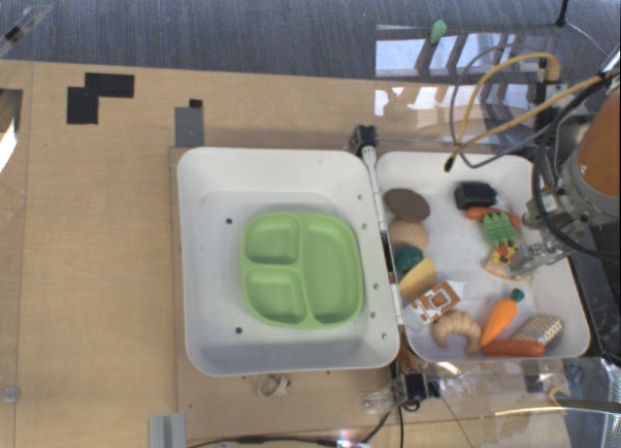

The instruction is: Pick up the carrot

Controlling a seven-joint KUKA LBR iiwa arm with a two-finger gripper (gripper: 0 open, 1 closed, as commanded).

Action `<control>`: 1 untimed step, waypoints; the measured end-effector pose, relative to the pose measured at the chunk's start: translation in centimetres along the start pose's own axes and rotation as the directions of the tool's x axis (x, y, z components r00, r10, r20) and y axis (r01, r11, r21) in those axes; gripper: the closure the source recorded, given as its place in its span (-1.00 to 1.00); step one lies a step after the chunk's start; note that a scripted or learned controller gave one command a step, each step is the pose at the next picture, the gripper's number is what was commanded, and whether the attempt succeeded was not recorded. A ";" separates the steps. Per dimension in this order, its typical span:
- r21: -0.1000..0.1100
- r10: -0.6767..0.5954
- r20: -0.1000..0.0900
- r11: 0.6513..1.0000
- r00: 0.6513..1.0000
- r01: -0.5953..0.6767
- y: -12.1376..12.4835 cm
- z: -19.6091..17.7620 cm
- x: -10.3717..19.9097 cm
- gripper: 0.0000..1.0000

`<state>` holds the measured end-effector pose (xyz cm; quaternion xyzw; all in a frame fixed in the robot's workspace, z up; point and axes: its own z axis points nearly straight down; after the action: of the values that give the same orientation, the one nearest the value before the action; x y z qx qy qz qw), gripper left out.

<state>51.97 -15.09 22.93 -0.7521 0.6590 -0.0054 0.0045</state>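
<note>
Right bin (572,320), carrot (500,318) near front rim

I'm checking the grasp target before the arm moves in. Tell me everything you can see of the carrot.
The carrot is a small toy, orange and tapered, with a green top at its upper right end; it looks like smooth plastic. It lies flat and on a slant in the right bin, near the front edge, the tip pointing down-left. Its tip lies at the red piece below it and close to the croissant; whether it touches either is unclear. Nothing grips it.
</note>
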 end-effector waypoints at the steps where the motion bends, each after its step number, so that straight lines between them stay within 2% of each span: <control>1: -0.003 -0.001 0.003 1.000 1.000 0.001 0.0 0.1 -0.1 -1.00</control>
<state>51.91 -14.95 22.79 -0.7525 0.6585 -0.0034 0.0043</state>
